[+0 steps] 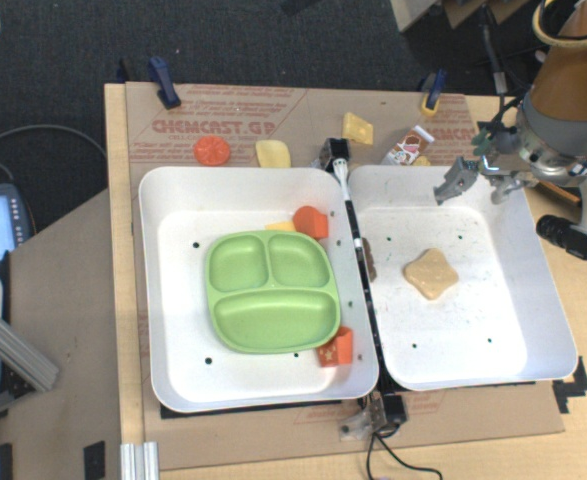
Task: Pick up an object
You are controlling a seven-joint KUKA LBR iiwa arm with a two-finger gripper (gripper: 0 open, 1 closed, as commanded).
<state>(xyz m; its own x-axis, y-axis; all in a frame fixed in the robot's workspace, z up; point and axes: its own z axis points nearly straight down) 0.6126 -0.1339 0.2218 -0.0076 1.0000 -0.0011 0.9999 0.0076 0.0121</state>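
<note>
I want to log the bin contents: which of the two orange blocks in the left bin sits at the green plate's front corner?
The lower orange block, touching the green plate at its near right corner. The other block sits at the plate's far edge.

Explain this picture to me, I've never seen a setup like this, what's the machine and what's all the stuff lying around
The picture comes from one camera fixed above a bench, looking down at a slant. The machine on the right is a robot arm, grey with an orange band; its claw hangs over the back edge of the right bin with nothing between its fingers. Its job is to pick up an object.

Two shallow white bins sit side by side on a cardboard sheet. The left bin holds a green divided plate with orange pieces by its top and bottom right corners. The right bin holds a tan toast-like piece. Behind the bins, on the cardboard, lie a few small toy foods, among them a red round one and a pale yellow one.
</note>
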